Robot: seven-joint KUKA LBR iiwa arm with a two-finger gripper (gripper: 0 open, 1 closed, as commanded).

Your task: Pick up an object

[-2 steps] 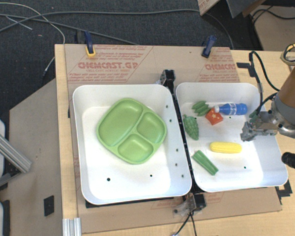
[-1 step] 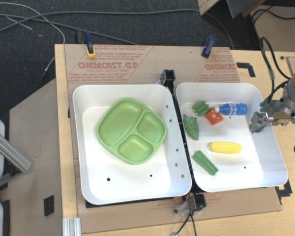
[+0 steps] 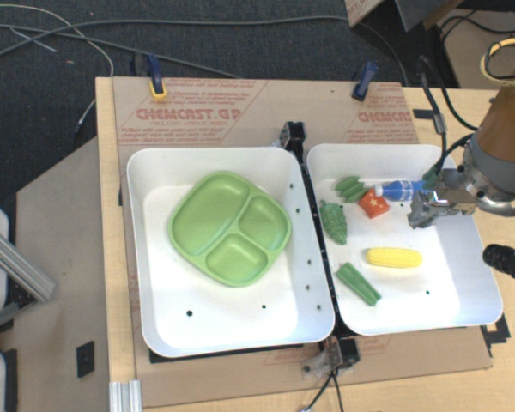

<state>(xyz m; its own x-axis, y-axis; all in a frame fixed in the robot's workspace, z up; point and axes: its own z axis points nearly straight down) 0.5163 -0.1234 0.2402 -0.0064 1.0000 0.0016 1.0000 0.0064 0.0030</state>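
Jaws released or clenched: it cannot be told, for the gripper [image 3: 421, 215] is seen from above at a slant and its tip is a dark blur. Nothing can be seen held in it. It hangs over the right bin [image 3: 463, 312], toward that bin's far right part, just beside the end of the blue-capped bottle [image 3: 400, 190] and near the red block [image 3: 373, 204].

Any of the small things in that bin could serve as the task's thing, and the likely trouble comes from how they crowd together. The bottle, the red block and the dark green piece [image 3: 349, 187] lie touching or nearly so at the far edge. A descent there could land on two things at once, push one aside, or close on the bottle's rounded end and let it roll free. The bottle also looks smooth, so a grip off its middle may slip. The bin's wall is not far from the gripper's right side, which leaves little room for a wide approach.

Starting at its near edge, the right bin holds a green pod [image 3: 359, 283] lying aslant toward the near left, then a yellow corn cob [image 3: 394, 257] lying crosswise near the middle and well apart from the rest. This is probably the easiest pick. Farther back, a leafy green piece [image 3: 334, 221] lies along the left wall, and beyond it is the far cluster.

The left bin [image 3: 240, 333] holds one thing, a green divided plate [image 3: 230, 227], lying flat near its middle.
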